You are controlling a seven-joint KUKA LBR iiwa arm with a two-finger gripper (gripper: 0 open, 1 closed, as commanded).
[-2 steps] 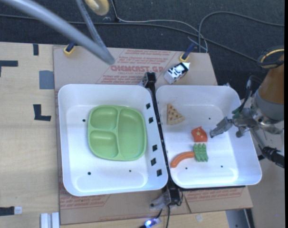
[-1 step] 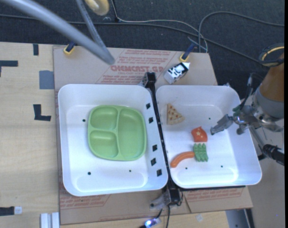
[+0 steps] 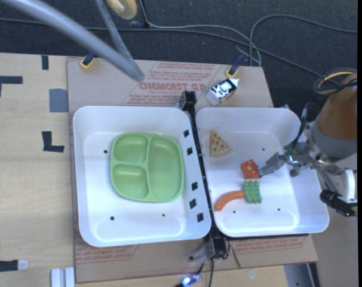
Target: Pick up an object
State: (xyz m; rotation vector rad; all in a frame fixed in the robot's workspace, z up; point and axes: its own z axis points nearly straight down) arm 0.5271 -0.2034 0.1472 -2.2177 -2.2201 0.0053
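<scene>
- The right bin (image 3: pixel 288 220) holds four small things: a red block (image 3: pixel 249 170), a green block (image 3: pixel 251 192), an orange sausage (image 3: pixel 227 200) and a pizza slice (image 3: pixel 218 143).
- The red block lies near the bin's middle, squat and roughly square, so it has no clear long axis; its top looks a little uneven.
- The green block sits just below the red one, almost touching it. It is studded and slightly longer up-down in the view.
- The sausage is a curved orange piece at the green block's lower left. Its long axis runs from lower left to upper right, with the right end next to the green block.
- The pizza slice is tan with darker spots, well apart from the others toward the bin's upper left; its tip points up and left.
- The gripper (image 3: pixel 269 166) reaches in from the right, its tip just beside the red block's right edge. Whether it is open or closed I cannot tell.
- The left bin (image 3: pixel 91 220) holds a green plate (image 3: pixel 147 166) with three compartments.
</scene>
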